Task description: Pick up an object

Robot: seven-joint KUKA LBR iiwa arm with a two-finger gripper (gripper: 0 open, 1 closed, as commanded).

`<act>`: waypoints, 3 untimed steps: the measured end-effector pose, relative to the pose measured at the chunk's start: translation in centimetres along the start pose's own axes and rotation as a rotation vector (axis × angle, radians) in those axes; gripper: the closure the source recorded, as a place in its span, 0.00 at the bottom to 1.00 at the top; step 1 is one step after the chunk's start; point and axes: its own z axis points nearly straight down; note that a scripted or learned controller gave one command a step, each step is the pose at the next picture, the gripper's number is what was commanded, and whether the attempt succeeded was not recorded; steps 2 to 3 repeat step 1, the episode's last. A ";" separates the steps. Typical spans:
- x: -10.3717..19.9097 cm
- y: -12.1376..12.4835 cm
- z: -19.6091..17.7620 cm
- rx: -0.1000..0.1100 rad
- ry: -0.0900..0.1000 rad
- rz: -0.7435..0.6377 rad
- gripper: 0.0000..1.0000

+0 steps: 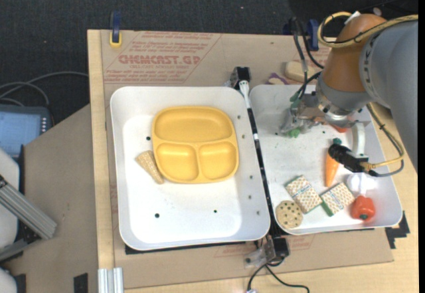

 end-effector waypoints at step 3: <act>9.2 -3.1 -9.6 -0.004 0.005 -0.009 1.00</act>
